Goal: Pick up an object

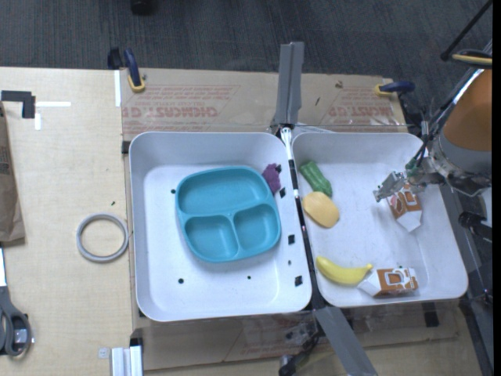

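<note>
White plastic, the left bin (149, 233) carries a blue divided tray (228, 214) at its centre, with a small purple piece (272, 176) just beside the tray, near the right wall. In the right bin (368, 143) the gripper (391, 186) reaches from the right edge, low over a small carton (406, 207); if it is released or clenched I cannot tell. A banana (343, 271) lies along the front edge, its tips turned up, beside a second carton (394, 281). A yellow lemon (321, 209) and a green vegetable (315, 177) rest near the left wall.
</note>
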